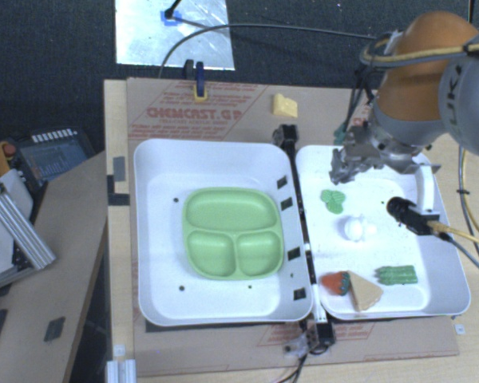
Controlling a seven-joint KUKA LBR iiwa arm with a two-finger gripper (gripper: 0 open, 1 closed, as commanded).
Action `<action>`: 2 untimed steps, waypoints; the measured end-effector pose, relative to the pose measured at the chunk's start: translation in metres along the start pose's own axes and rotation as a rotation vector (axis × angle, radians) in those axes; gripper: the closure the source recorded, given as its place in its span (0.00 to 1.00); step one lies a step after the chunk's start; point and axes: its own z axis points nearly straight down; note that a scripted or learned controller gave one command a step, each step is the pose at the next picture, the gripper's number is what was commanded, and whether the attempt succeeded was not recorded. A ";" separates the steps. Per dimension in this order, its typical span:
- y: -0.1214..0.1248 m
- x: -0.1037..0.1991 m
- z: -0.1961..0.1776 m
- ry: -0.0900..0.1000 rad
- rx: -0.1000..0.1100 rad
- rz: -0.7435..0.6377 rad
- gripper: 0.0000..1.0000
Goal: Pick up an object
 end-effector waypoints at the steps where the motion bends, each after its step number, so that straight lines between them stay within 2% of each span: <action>1: -0.017 0.047 0.001 0.000 0.001 0.001 1.00; 2: -0.018 0.104 0.010 0.000 0.001 0.000 1.00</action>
